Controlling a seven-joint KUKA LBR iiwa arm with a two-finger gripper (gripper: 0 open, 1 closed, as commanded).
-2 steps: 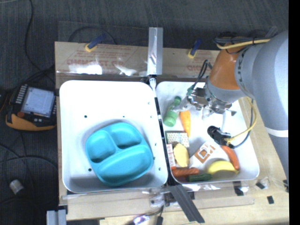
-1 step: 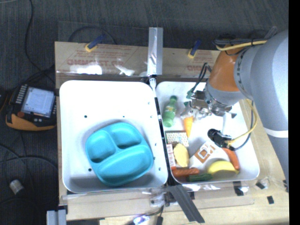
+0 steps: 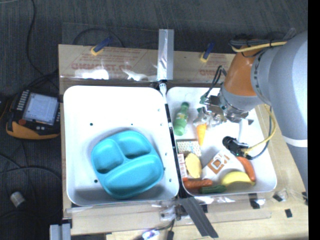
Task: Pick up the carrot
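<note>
Gripper: gripper (image 3: 209,115) sits low over the upper part of the right bin, a cluster of metal and dark parts under the wrist; whether it is released or clenched cannot be told, as the tips are lost in that clutter.
Carrot: small orange carrot (image 3: 200,133) lies in the right bin, just below and left of the gripper, its upper end touching or tucked under the gripper's hardware; contact cannot be confirmed.
Arm: grey arm (image 3: 287,79) enters from the right, its orange band (image 3: 241,76) above the wrist; it hides the bin's upper right corner and is cut off by the frame edge.
Right bin: right bin (image 3: 267,156) is crowded along its lower half.
Green bottle: green bottle (image 3: 180,117) lies near the divider, left of the carrot, label unreadable.
Banana: yellow banana (image 3: 236,178) rests at the lower right, partly overlapped by neighbours.
Red item: long red-orange piece (image 3: 247,168) lies just above the banana's right end; its kind is unclear.
Small box: white and orange carton (image 3: 218,164) sits tilted in the middle, print too small to read.
Cable: yellow cable (image 3: 265,139) loops from the arm to a black plug (image 3: 233,145) over the bin.
Left bin: left bin (image 3: 85,104) holds a blue divided plate (image 3: 127,161), its lower edge near the bin's front wall.
</note>
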